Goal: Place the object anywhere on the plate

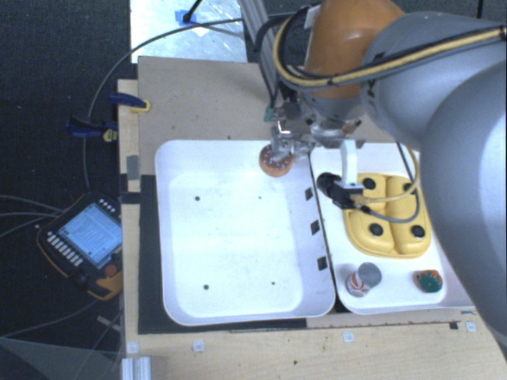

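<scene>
A small round brown object (pixel 276 163) with a pale ring on it is at the far right corner of the left bin (pixel 230 236). My gripper (pixel 280 150) comes straight down onto it, and its narrow fingers are shut on the object's top. The yellow plate (pixel 388 216), with several dark dots on it, lies in the right bin (pixel 396 303), to the right of the gripper and nearer the camera. A black cable end from the arm hangs over the plate's left edge.
A grey and red small item (pixel 363 278) and a green and orange one (pixel 428 280) lie in the right bin in front of the plate. The divider between the bins (pixel 321 236) runs just right of the gripper. The big arm covers the right bin's far side.
</scene>
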Controlling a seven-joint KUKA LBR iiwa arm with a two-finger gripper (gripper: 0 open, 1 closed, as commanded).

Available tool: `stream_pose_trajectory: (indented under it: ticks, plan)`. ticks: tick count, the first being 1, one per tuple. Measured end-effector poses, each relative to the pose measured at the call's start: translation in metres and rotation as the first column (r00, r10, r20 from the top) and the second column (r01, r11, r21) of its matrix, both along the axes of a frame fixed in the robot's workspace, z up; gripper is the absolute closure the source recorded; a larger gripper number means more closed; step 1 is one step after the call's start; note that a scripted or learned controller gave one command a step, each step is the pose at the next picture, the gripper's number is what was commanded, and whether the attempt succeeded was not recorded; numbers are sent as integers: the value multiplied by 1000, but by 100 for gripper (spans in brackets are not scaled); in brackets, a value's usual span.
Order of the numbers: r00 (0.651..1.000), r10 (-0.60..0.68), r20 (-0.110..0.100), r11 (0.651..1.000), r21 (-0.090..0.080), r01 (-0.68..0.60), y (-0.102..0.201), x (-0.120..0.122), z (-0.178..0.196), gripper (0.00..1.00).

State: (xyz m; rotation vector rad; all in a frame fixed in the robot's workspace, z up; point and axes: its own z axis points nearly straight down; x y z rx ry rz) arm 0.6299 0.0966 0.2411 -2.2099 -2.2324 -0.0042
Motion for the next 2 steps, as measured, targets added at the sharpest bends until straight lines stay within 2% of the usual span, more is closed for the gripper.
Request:
stream_pose_trajectory:
  ticks: [1,2]
  plan:
    - [1000,1,0,1000,1,-1,60,0,-11,100]
    - [1000,-5,0,1000,-1,5,56,1,-10,0]
